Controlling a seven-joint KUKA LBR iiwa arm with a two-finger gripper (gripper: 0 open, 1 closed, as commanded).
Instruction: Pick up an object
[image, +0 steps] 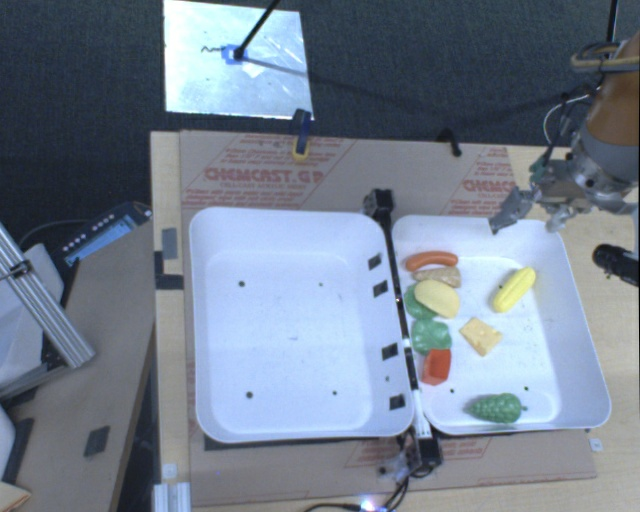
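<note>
Pincer hangs over far rim of right bin, fingers apart, nothing betw them. Inside bin: corn nearest pincer, cheese just below corn, sausage & potato by left wall, pickle at near edge.

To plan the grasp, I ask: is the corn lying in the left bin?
No, the corn lies in the right bin, near its far right side, apart from the other food.
</note>
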